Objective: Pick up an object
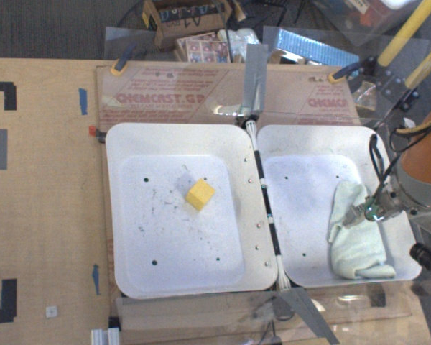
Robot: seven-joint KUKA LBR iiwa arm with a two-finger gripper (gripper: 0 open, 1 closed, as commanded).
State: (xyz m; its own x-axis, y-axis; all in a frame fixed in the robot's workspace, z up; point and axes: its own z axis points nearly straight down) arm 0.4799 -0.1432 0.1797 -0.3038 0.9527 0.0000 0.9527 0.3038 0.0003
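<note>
Gripper (358,215) rests on pale cloth (356,241) in right bin (309,139); its grip cannot be determined. Yellow block (200,195) lies in left bin (129,142).

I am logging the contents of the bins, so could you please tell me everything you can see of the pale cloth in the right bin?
The cloth is a pale, whitish-green piece of soft fabric, crumpled into a long heap with folds rather than spread flat. It lies on the floor of the right bin, toward its right side, reaching from about mid-height down to near the front wall. The gripper is at its upper part, apparently touching the fabric there; whether it grips the fabric cannot be told.
</note>
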